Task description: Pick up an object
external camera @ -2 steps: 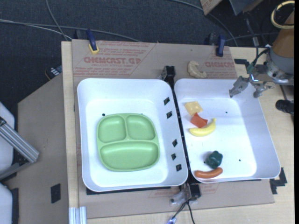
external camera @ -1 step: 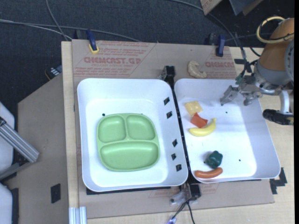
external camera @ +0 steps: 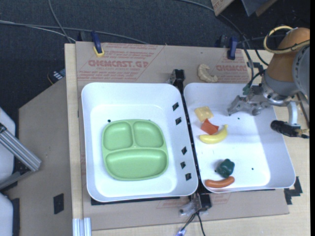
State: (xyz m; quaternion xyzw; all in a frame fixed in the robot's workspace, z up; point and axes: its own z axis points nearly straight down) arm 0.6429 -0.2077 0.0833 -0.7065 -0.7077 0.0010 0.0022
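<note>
Beside a curved yellow banana lies a red wedge.

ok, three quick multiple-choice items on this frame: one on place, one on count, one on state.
1. Where does the green divided tray lie?
A. In the left bin
B. In the right bin
C. On the bare bench behind the bins

2. How many compartments does the tray have?
A. Two
B. Three
C. Five

3. What is the state of the gripper?
A. Carrying the banana
C. Clamped on the tray
B. Over the right bin's far part, with nothing seen between its fingers

Key: 1 A, the tray sits mid-floor in the left bin. 2 B, two small wells above one long well. 3 B, the gripper is above the right bin, while the banana lies on the bin floor beside the red piece, apart from the gripper.
</note>
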